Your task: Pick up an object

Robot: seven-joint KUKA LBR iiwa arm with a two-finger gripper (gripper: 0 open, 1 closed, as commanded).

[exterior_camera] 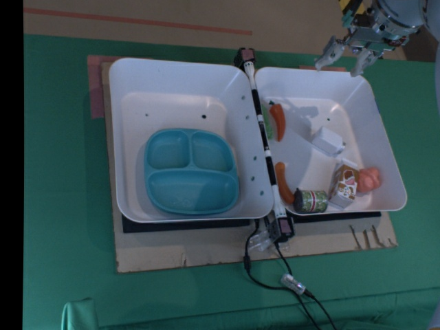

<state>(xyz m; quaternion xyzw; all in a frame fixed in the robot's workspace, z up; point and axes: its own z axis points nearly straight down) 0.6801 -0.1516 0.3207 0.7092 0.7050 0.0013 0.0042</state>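
My gripper (pixel 345 56) hangs above the far rim of the right bin (pixel 375 115), fingers spread open with nothing between them. Inside that bin lie an orange carrot (pixel 278 121) near the divider, a small white block (pixel 328 141) in the middle, a second orange carrot-like piece (pixel 282 182) at the near left, a dark can (pixel 311 200) on its side, a small printed carton (pixel 345 183), and a pink toy (pixel 371 178) at the near right.
The left bin (pixel 137 81) holds a teal divided plate (pixel 191 172). A black-and-white bar (pixel 260 129) runs between the bins. Cables (pixel 289 280) trail over the green cloth in front. Cardboard lies under both bins.
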